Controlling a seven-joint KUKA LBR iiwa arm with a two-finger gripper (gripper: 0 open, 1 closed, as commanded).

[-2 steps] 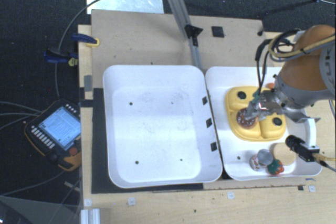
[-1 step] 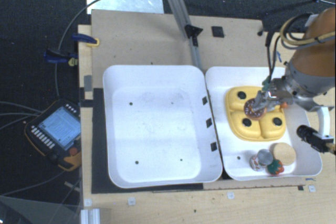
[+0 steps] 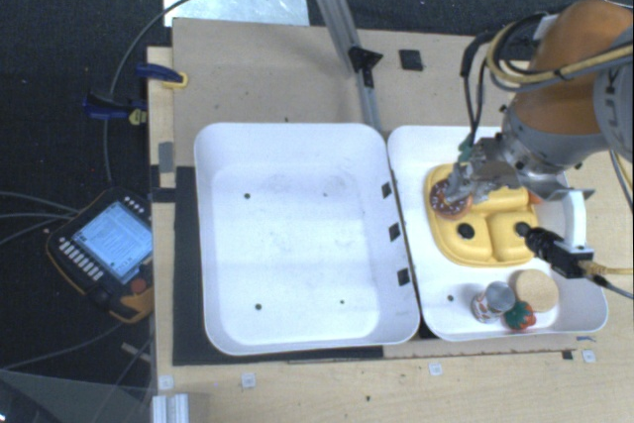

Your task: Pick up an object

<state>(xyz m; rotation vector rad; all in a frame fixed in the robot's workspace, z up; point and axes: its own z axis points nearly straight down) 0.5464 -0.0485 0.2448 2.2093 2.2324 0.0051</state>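
My gripper (image 3: 458, 191) reaches down into the right bin (image 3: 416, 158) from the right, under the orange wrist band. Its tip sits over a small round brown-rimmed object (image 3: 451, 205) that lies on the upper left of a yellow moulded toy (image 3: 483, 228). The fingers are hidden by the gripper body. Near the bin's front lie a tan round disc (image 3: 536, 286), a small grey and red object (image 3: 487, 302) and a green and red piece (image 3: 518, 315).
The left bin (image 3: 213, 213) stands beside the right one, with black clips along their shared wall. A black cable connector (image 3: 557, 253) hangs over the right bin. A slanted metal pole (image 3: 332, 5) crosses behind the bins. A teach pendant (image 3: 104, 248) lies left of the bench.
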